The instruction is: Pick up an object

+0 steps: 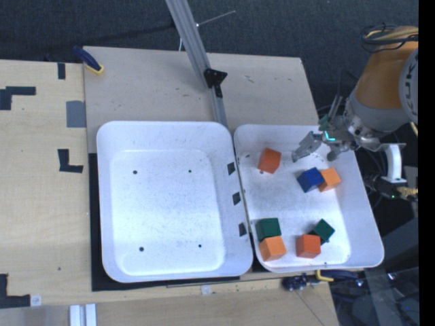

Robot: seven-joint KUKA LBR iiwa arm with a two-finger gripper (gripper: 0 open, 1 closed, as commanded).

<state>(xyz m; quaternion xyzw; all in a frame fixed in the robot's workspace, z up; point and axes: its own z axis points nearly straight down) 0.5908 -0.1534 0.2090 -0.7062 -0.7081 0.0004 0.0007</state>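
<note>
Overhead, the gripper (318, 147) is held splayed open and empty, angled down-left over the right bin (360, 209), near the blue cube (310, 179).

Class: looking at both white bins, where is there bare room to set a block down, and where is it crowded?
The left bin has a bare floor. In the right bin, only the middle patch between the blue block and the green block is free; blocks crowd its near edge and the gripper.

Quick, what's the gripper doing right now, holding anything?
Gripper: open, holding nothing, hovering over the right bin above the blue cube.
</note>
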